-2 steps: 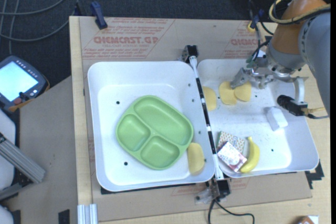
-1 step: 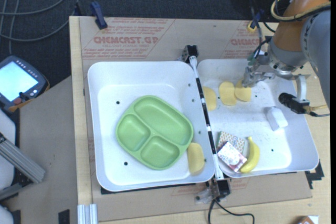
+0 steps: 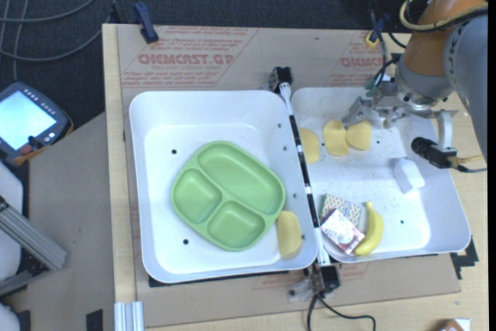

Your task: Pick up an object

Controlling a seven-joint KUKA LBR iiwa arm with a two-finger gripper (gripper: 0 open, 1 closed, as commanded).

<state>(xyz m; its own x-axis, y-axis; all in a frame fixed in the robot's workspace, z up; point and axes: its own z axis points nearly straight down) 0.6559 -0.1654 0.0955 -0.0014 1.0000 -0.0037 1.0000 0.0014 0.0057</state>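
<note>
Over the right bin (image 3: pixel 434 240), the grey arm (image 3: pixel 446 35) reaches in from the right, gripper (image 3: pixel 370 111) angled down at 2 yellow pieces (image 3: pixel 346 137), nothing visibly held. Finger spacing: cannot tell.

— What's around the bins?
— A bench (image 3: pixel 194 58) with red lettering, a blue clamp (image 3: pixel 145 21) at its far left corner.
— And off the bench?
— Grey cables (image 3: pixel 58 8) on dark floor, and a lit screen (image 3: pixel 25 122) at left.
</note>
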